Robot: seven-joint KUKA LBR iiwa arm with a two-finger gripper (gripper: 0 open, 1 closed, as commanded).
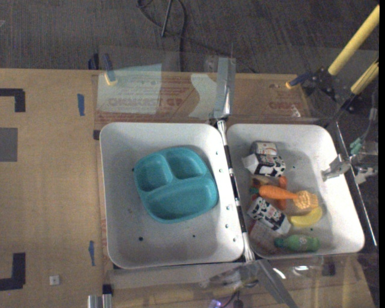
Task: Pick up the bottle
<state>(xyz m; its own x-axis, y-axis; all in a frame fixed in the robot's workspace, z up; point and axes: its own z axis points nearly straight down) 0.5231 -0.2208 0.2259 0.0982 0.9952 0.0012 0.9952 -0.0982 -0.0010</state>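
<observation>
A green bottle lies in the right bin beside a banana.

- You are looking at a robot test bench in a lab, not a home.
- Two shallow white bins sit side by side on a cardboard-covered bench marked with black squares and blue tape.
- Clear plastic panels stand behind the bins.
- Cables trail over dark carpet.
- Toy food fills the right bin.
</observation>
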